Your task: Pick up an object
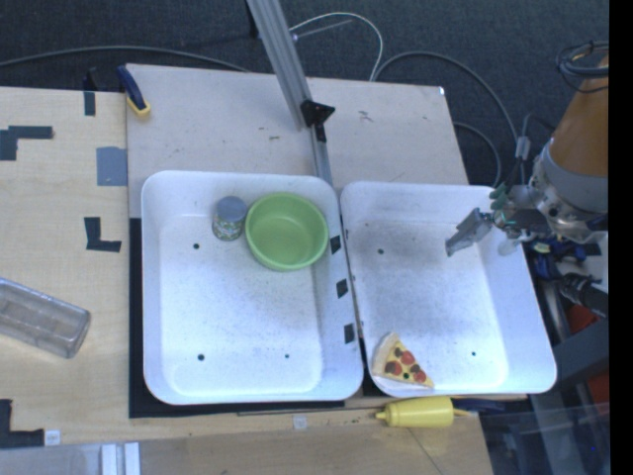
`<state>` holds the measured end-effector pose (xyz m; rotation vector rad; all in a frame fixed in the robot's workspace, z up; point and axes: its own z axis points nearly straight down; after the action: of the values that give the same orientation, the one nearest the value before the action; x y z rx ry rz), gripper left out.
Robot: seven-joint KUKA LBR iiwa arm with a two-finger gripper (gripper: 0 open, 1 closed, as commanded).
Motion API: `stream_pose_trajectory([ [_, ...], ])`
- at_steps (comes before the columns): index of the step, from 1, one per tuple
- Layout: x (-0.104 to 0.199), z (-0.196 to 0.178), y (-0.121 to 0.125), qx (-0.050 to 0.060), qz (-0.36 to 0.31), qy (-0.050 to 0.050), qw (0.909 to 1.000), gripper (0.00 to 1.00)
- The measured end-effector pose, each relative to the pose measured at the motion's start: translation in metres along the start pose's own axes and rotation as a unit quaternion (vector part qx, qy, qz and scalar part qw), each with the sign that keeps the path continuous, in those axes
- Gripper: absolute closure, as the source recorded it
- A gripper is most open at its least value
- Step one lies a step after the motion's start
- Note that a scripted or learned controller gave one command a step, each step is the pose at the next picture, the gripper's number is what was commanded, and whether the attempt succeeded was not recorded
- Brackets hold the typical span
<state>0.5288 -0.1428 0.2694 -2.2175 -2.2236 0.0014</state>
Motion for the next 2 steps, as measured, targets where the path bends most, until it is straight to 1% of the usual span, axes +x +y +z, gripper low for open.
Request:
stream_pose_trajectory([
  [1,0.0,0.0,0.0,0.0,0.0,0.0,1.0,0.0],
  [2,0.004,0.056,0.009,0.003,0.0,0.0,1.0,0.0],
])
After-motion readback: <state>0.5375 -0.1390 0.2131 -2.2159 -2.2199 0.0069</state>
